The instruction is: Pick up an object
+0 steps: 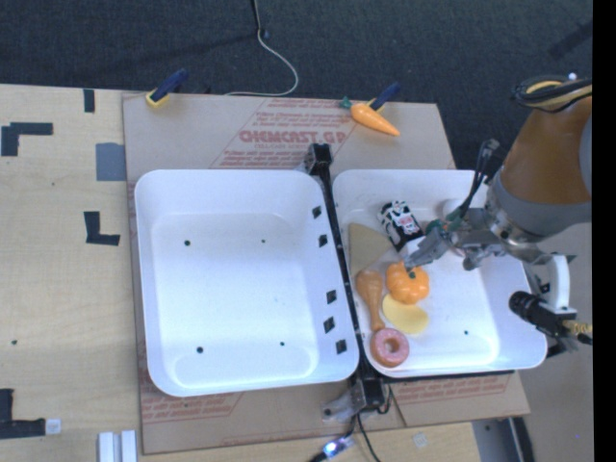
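The right bin (pixel 481 340) holds several toys: a black and white cow (pixel 398 220), an orange round fruit (pixel 407 285), a tan drumstick (pixel 371 295), a pale yellow slice (pixel 406 317), a pink donut (pixel 390 346) and a beige wedge (pixel 361 243). My gripper (pixel 418 254) reaches in from the right and hangs low over the bin's middle. Its tip is just above the orange fruit and right below the cow. I see nothing held in it.
The left bin (pixel 231 287) lies beside the right one, with a black divider (pixel 332 258) between them. An orange carrot (pixel 373 118) lies on the cardboard behind the bins. The arm's body (pixel 544 176) covers the right bin's far right corner.
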You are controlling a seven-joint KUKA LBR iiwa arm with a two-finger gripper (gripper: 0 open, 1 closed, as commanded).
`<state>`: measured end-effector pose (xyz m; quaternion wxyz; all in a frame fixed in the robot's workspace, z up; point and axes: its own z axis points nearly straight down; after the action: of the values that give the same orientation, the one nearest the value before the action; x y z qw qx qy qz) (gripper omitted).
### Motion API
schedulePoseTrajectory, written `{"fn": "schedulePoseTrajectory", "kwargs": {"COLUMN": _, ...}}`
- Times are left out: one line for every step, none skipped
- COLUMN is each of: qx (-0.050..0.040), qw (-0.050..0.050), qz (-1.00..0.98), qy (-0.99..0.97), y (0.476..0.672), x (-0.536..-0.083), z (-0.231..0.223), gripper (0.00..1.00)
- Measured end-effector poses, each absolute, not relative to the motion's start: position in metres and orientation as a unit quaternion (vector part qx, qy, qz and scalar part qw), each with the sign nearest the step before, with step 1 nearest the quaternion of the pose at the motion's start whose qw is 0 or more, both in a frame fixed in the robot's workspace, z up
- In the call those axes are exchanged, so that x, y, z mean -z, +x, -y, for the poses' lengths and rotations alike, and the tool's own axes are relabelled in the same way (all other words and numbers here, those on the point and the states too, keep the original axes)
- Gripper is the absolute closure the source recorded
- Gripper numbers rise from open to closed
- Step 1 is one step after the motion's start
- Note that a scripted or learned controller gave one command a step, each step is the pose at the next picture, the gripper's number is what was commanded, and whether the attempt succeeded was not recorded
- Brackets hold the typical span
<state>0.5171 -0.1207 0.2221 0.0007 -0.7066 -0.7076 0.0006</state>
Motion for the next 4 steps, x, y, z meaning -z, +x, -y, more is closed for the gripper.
{"fn": "schedulePoseTrajectory", "kwargs": {"qx": -0.0008, "qw": 0.001, "qz": 0.708, "qy": -0.706, "y": 0.517, "x": -0.232, "z": 0.12, "gripper": 1.0}}
{"fn": "schedulePoseTrajectory", "kwargs": {"qx": 0.0019, "qw": 0.0, "qz": 0.711, "qy": -0.703, "y": 0.519, "x": -0.281, "z": 0.031, "gripper": 1.0}}
{"fn": "schedulePoseTrajectory", "kwargs": {"qx": -0.0023, "qw": 0.002, "qz": 0.707, "qy": -0.707, "y": 0.481, "x": -0.252, "z": 0.041, "gripper": 1.0}}
{"fn": "schedulePoseTrajectory", "kwargs": {"qx": -0.0026, "qw": 0.003, "qz": 0.707, "qy": -0.707, "y": 0.482, "x": -0.208, "z": 0.039, "gripper": 1.0}}
